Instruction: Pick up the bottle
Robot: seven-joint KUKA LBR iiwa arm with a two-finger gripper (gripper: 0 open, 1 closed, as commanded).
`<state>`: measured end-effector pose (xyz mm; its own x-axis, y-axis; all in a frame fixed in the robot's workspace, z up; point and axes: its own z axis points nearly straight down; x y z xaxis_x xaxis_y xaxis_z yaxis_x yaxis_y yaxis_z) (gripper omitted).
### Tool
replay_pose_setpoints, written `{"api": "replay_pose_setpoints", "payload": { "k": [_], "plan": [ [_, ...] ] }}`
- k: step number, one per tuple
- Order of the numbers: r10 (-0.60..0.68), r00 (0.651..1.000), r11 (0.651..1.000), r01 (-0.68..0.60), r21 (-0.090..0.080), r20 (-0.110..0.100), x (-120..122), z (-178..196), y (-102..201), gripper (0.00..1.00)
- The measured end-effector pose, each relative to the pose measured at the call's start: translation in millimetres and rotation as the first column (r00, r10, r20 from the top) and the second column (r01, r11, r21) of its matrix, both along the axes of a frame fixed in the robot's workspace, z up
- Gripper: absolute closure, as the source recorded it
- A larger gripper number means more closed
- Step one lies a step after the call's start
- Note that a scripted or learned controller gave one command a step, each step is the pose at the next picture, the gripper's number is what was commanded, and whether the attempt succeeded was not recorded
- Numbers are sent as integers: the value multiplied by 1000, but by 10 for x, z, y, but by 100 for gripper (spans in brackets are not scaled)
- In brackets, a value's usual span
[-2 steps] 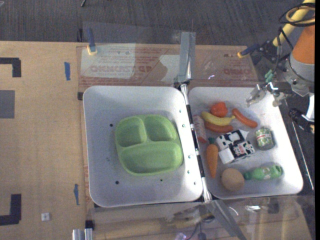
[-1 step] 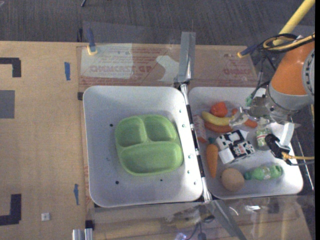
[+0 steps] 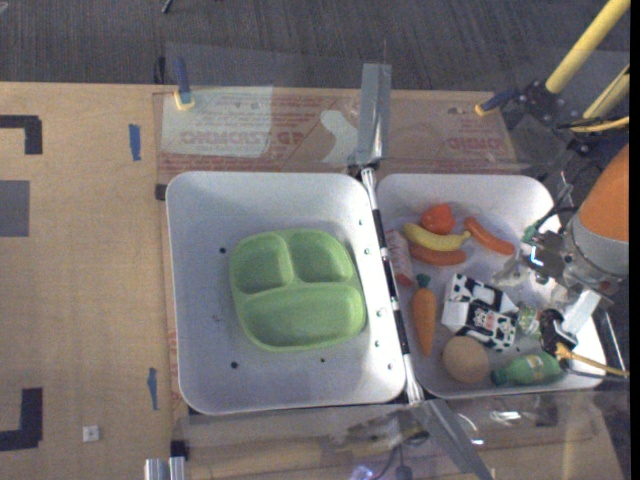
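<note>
Hovering tool (image 3: 540,258) above right bin (image 3: 500,190), bottle (image 3: 528,369) apart

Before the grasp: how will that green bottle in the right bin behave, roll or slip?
The green bottle lies on its side near the right bin's front wall, so a nudge would probably roll it. Its surface looks smooth, likely slippery. The tan egg-shaped thing beside it may block a roll leftward.

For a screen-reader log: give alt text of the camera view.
A grey arm with an orange band reaches from the right, its gripper over the right bin of toy food; a green bottle lies near that bin's front edge. The left bin holds a green divided plate.
</note>
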<state>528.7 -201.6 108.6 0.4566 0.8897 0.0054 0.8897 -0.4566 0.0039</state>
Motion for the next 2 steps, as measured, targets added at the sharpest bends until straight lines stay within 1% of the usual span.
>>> {"api": "replay_pose_setpoints", "payload": {
  "k": [1, 2],
  "plan": [
    [-1, 1000, 1000, 1, 1, -4, -13, -17, 3, 0],
    [-21, 1000, 1000, 21, 3, -9, -489, 259, -118, 0]
  ]
}}
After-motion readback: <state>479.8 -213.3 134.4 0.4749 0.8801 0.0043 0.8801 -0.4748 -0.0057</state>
